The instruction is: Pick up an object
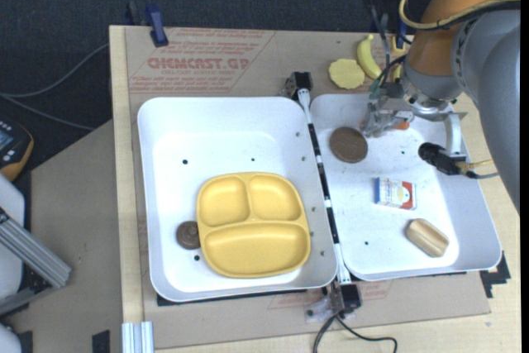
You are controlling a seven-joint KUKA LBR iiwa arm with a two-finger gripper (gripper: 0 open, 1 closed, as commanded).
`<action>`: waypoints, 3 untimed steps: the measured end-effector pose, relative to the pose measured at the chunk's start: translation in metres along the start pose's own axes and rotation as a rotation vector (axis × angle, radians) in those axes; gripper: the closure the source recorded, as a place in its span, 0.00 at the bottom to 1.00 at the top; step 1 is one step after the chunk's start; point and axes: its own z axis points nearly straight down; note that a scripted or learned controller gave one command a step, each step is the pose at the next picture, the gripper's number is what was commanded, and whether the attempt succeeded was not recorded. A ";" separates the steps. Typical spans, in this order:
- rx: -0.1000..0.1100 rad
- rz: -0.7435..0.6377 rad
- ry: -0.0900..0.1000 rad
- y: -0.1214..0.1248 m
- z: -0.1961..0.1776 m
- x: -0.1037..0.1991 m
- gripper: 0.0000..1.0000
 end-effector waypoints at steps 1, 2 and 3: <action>-0.008 -0.001 0.006 -0.086 0.000 0.025 1.00; -0.019 -0.002 0.001 -0.073 -0.054 -0.016 1.00; -0.012 -0.004 0.005 -0.100 -0.052 0.030 1.00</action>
